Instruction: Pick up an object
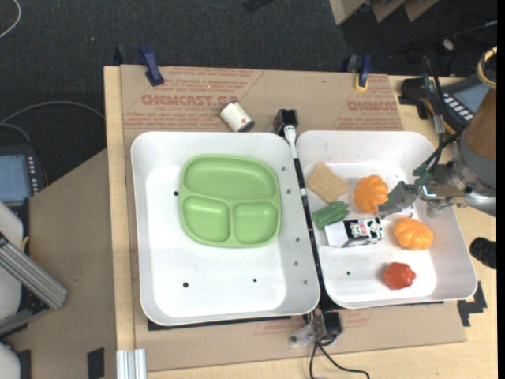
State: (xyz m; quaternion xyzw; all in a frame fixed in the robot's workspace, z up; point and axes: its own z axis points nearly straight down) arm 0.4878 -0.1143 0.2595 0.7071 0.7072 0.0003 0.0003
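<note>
Cardboard-topped bench [197, 93]; fingers [398, 198], state unclear, beside a ribbed orange pumpkin [370, 193].

High, slanted down; both bins [150, 235]

Green plate [230, 199] in a white bin [150, 212]; two orange pumpkins [371, 193], red pepper [399, 275], tan bread [327, 184], black-and-white carton [359, 230].

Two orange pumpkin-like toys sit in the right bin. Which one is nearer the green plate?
The upper-left orange toy, beside the tan block. The other orange toy lies lower right, above the red pepper.
</note>
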